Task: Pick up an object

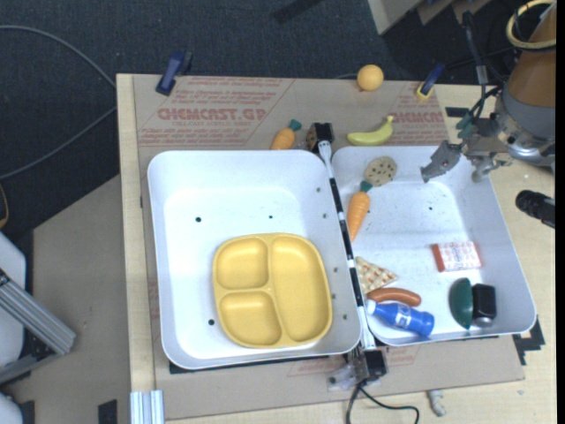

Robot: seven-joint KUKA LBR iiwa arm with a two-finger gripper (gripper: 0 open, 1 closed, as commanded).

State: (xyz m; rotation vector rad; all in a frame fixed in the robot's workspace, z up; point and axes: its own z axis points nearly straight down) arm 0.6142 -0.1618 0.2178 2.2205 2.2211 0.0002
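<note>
My gripper (460, 166) hangs over the far right corner of the right bin (494, 210), open, with nothing between its fingers. In that bin lie a carrot (357, 212) against the left wall, a speckled cookie (381, 170), a red and white packet (456, 255), a waffle-patterned wedge (374, 275), a sausage (397, 296), a blue bottle (403, 318), a dark green piece (460, 300) and a black block (484, 302). The cookie sits left of the gripper. The packet lies nearer the front, below the gripper.
The left bin (177, 201) holds a yellow divided plate (272, 288). On the board behind the bins lie a banana (371, 133), an orange ball (370, 78), a small carrot (284, 138) and two blue clips (172, 73). Cables run near the arm at right.
</note>
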